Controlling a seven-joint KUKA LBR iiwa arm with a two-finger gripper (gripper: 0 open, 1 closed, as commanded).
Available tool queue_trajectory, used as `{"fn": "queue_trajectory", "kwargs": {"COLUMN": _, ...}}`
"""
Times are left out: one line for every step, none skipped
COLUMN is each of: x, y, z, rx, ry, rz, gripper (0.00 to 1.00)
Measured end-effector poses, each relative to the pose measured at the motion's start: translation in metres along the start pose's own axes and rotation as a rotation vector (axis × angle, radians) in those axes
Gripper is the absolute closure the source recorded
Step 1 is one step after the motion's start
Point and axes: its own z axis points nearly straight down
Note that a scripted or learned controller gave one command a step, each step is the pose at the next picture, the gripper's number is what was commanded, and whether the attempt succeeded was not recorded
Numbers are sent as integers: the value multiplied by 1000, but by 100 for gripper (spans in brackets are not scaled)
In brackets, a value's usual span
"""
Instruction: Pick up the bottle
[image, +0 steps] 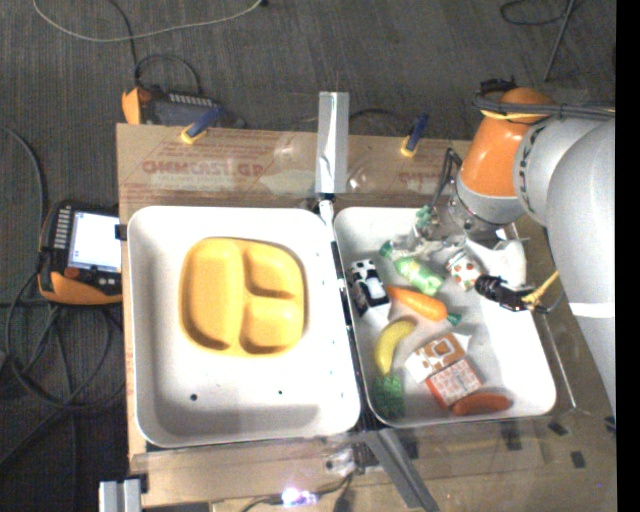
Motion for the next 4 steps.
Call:
{"fn": "queue_trajectory", "kwargs": {"x": 0, "y": 0, "z": 0, "rx": 0, "ry": 0, "rz": 0, "gripper": 0}}
{"fn": "queue_trajectory", "kwargs": {"x": 2, "y": 0, "z": -8, "rx": 2, "ry": 3, "rz": -1, "gripper": 100}}
{"fn": "queue_trajectory", "kwargs": {"x": 2, "y": 0, "z": -8, "rx": 2, "ry": 4, "rz": -1, "gripper": 0}}
{"fn": "queue_trajectory", "kwargs": {"x": -10, "y": -3, "z": 12, "rx": 8, "ry": -2, "rz": 143, "gripper": 0}}
